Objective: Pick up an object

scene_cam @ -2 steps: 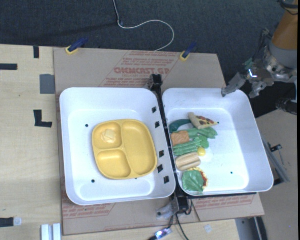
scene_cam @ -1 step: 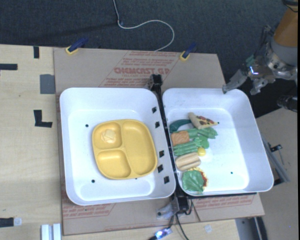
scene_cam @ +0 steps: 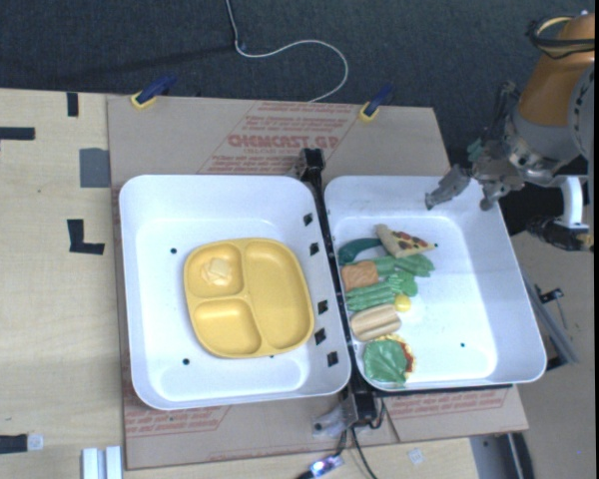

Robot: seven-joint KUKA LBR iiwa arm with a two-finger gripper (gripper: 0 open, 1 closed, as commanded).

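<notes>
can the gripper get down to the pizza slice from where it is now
Probably yes: the gripper hovers open over the right bin's far rim, and the pizza slice lies uncovered atop the food pile, with bare floor between.

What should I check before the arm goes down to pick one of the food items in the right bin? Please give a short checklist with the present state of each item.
1. Claw carries nothing: ok, its two fingers stand apart with only the bin showing between them.
2. Claw is above the right bin: ok, it hangs over the far rim.
3. Claw is above a food item: not ok, the pizza slice and the rest lie toward the divider, to its left in the camera view.
4. One item is free to grasp: cannot tell; the hot dog, green pieces and lettuce sandwich lie packed together.
5. Yellow plate is out of the path: ok, it sits in the left bin.
</notes>
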